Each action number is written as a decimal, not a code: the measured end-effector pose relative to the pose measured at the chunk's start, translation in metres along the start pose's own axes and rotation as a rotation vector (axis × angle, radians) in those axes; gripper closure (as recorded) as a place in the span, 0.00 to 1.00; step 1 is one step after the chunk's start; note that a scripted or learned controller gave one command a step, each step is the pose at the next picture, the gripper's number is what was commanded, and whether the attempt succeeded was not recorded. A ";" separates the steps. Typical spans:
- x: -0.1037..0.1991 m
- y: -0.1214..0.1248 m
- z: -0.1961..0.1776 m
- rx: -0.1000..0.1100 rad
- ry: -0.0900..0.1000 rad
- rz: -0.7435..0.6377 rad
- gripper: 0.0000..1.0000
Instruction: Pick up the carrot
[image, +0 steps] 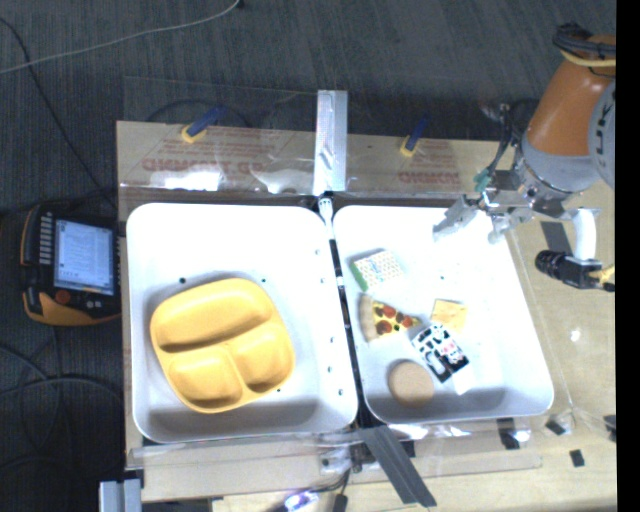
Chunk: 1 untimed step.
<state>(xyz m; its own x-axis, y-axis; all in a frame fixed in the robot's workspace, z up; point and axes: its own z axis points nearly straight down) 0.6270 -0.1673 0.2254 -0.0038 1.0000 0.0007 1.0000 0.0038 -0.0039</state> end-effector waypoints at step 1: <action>-0.011 -0.017 0.095 0.002 0.000 0.338 0.00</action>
<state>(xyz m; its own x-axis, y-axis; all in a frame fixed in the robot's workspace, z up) 0.6095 -0.1783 0.1301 0.3285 0.9445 -0.0005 0.9445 -0.3285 -0.0055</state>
